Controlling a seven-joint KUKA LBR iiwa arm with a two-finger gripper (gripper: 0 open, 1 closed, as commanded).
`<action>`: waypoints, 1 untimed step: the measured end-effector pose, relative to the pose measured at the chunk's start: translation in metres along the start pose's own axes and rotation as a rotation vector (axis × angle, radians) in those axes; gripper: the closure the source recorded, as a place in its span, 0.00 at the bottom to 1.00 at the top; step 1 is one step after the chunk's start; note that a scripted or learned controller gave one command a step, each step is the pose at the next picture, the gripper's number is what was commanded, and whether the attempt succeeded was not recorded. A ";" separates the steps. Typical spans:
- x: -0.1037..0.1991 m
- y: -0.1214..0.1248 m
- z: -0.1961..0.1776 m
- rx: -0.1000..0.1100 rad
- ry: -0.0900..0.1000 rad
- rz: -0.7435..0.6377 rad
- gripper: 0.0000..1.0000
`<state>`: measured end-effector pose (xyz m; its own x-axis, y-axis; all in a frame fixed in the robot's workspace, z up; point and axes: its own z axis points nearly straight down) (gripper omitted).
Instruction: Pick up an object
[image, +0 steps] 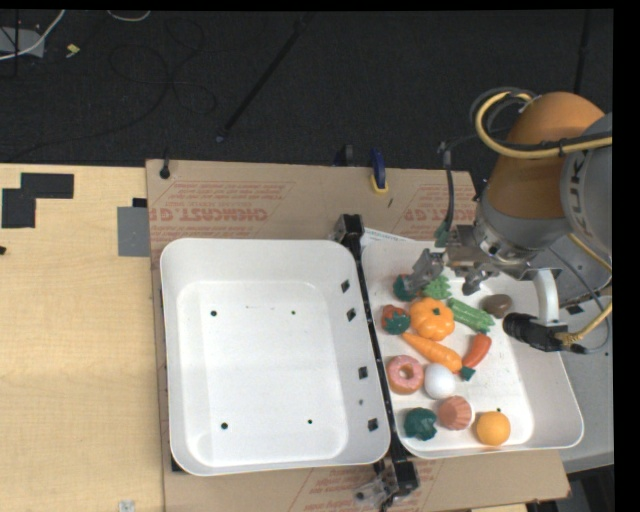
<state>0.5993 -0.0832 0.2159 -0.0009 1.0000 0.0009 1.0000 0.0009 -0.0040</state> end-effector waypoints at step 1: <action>-0.020 -0.065 0.072 0.010 0.001 0.004 0.00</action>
<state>0.5336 -0.1034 0.1442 0.0031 1.0000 0.0023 0.9999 -0.0031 -0.0144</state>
